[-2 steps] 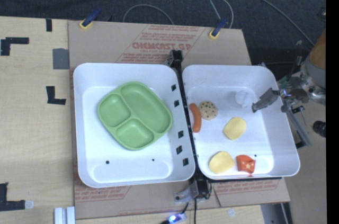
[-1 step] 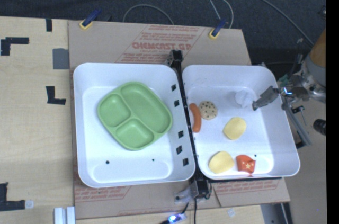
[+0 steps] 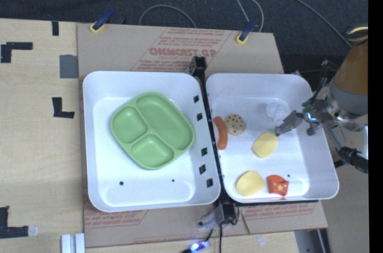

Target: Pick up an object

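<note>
**Pincer over right bin, state unclear**

Pincer point(image 3: 286, 125) reaches in from the frame's right, tip just above the upper yellow piece point(image 3: 264, 145) in the right bin point(image 3: 323, 168); apart or together, cannot tell. Nothing seen clamped. Orange sausage point(image 3: 221, 133) and cookie point(image 3: 234, 124) near the divider; second yellow piece point(image 3: 249, 183), red piece point(image 3: 277, 185) lower. Green divided plate point(image 3: 152, 130) in left bin point(image 3: 99, 144).

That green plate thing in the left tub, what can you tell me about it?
The green plate is a pale green tray with rounded corners, split into three compartments: one large and two smaller. It looks like smooth matte plastic, and nothing lies in it. It rests flat, turned at an angle, on the floor of the left white bin, near the middle, apart from the walls.
</note>
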Robot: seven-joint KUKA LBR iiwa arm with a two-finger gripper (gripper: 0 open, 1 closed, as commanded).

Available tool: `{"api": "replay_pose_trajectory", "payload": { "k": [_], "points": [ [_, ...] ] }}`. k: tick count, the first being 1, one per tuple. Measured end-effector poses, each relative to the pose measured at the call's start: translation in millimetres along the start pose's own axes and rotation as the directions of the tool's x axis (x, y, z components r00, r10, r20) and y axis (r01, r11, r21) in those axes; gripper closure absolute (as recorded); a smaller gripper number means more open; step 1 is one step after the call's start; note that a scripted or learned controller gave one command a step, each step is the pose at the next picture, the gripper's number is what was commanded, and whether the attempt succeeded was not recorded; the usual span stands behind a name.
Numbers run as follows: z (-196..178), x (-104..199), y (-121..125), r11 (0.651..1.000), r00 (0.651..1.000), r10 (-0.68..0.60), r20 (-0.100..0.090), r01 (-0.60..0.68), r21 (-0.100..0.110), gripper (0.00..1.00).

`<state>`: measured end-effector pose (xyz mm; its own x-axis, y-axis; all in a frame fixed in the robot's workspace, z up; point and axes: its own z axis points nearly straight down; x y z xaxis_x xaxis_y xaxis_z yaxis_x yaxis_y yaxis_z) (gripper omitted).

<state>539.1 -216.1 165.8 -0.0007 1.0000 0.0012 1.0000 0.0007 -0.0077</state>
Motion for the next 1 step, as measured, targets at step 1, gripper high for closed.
{"api": "replay_pose_trajectory", "payload": {
  "k": [1],
  "points": [
    [59.2, 7.4, -8.2, 1.0, 1.0, 0.0, -0.001, 0.0, 0.001, 0.0]
  ]
}}
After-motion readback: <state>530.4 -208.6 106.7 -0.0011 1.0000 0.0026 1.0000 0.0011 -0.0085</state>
